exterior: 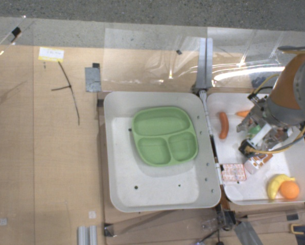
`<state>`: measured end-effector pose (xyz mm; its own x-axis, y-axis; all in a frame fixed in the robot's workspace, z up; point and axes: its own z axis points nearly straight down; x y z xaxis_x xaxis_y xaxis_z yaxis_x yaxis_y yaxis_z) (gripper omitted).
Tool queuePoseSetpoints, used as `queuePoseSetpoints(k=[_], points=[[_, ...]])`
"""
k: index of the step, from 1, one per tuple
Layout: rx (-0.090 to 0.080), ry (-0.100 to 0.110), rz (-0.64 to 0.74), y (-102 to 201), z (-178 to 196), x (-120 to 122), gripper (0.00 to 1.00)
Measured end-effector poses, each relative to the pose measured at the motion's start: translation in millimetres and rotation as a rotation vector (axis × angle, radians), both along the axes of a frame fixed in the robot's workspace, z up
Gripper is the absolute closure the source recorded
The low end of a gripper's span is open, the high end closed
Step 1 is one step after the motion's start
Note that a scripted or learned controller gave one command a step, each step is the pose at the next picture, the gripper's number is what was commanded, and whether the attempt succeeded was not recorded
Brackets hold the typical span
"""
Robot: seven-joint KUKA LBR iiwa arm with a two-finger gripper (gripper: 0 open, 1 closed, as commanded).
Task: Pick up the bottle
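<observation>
Tool (253, 143) low in the right bin (300, 162), arm slanting from the right, finger state unclear

A green three-compartment tray (165, 136) lies in the left white bin (116, 188), set toward its far side. In the right white bin (300, 160), a sausage (223, 124) rests near the dividing wall, a patterned red-and-white card (233, 173) lies at the near left corner, and a banana (275, 185) touches an orange (290, 189) by the front rim. A yellow label (51, 54) and a thin dark cord (69, 90) sit on the wooden bench (34, 152) at left.
</observation>
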<state>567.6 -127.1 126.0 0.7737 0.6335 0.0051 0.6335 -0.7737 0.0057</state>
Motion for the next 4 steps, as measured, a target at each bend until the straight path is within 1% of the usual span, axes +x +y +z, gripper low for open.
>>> queuePoseSetpoints(k=[1, 2, 3, 4], points=[[0.000, 0.005, -0.034, -66.7, 33.7, -94.8, 0.00], [0.000, 0.006, 0.162, -49.5, -35.4, -36.9, 0.00], [0.001, 0.005, 0.023, 11.8, -34.8, 28.6, 0.00], [0.000, 0.003, -0.083, -63.4, -4.3, 57.1, 0.00]])
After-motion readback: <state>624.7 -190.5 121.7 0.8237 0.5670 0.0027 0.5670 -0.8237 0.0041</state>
